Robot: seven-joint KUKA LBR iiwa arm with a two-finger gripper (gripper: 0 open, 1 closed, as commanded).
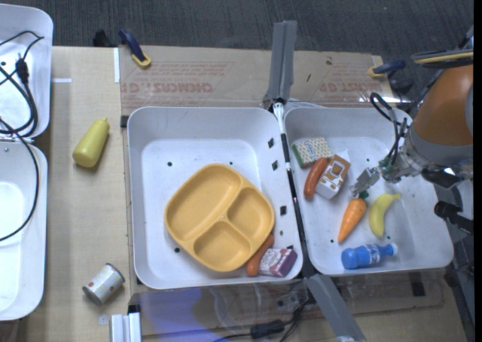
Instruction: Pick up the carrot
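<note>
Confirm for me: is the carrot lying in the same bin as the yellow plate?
No, the carrot lies in the right bin, while the yellow plate sits in the left bin.

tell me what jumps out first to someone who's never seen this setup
The big yellow divided plate in the left bin grabs the eye first. Next comes the right bin with its cluster of toy food, where the pincer hangs just above the top of the orange carrot, a banana beside it and a blue bottle below. A yellow mustard bottle lies out on the bench, left of the bins.
</note>
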